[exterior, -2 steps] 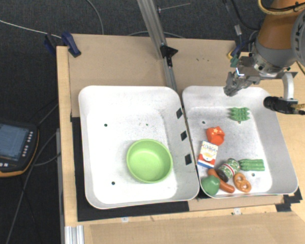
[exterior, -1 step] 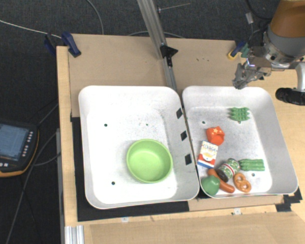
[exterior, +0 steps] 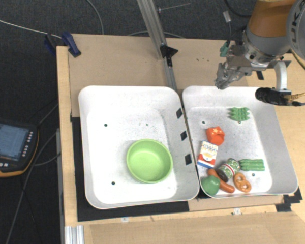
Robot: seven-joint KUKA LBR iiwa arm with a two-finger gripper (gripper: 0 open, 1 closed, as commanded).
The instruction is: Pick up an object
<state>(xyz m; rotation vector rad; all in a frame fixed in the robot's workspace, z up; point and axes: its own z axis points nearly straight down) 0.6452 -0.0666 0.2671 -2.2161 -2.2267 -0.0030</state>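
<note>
My gripper (exterior: 222,83) hangs over the back left rim of the right bin (exterior: 274,136), with nothing visible between its fingers. In that bin lie a green ridged piece (exterior: 239,114), a red pepper-like toy (exterior: 215,134), a small white carton (exterior: 208,154), another green ridged piece (exterior: 251,164), a dark can-like item (exterior: 226,170), a pretzel (exterior: 242,182), an orange sausage shape (exterior: 223,183) and a green round toy (exterior: 210,185). All of them sit well in front of the gripper.
A green bowl (exterior: 149,160) rests in the left bin (exterior: 99,136). A metal pole (exterior: 153,29) slants across the bench behind the bins. A black cylinder (exterior: 270,95) juts over the right bin's back rim. A pendant (exterior: 10,144) lies off the bench at left.
</note>
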